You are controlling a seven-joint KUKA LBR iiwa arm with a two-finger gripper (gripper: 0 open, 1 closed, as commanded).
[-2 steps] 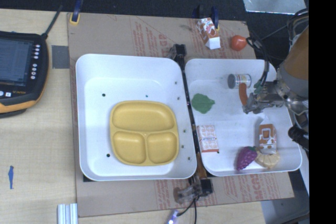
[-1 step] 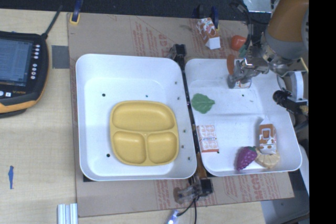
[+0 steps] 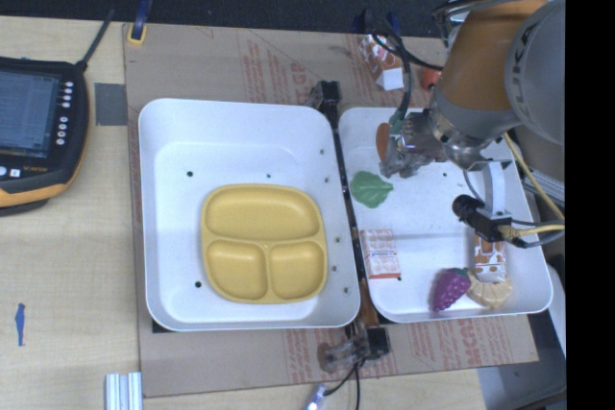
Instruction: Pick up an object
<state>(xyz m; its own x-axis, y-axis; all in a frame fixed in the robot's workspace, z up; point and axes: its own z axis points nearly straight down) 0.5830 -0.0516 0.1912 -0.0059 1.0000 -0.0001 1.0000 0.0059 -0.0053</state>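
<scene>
The metal two-finger claw (image 3: 402, 158) hangs low over the upper left of the right shallow white bin (image 3: 423, 302), close to that bin's left wall, and whether it is open or closed I cannot tell. From the left, the left shallow white bin (image 3: 163, 149) holds a yellow three-compartment plastic tray (image 3: 263, 242) with bare floor around it. In the right bin a flat green leaf-shaped piece (image 3: 371, 189) lies just below the claw by the left wall, a red-and-white packet (image 3: 381, 254) overlaps the left rim, open floor spans the middle, and a purple grape bunch (image 3: 449, 289) sits near the front wall.
</scene>
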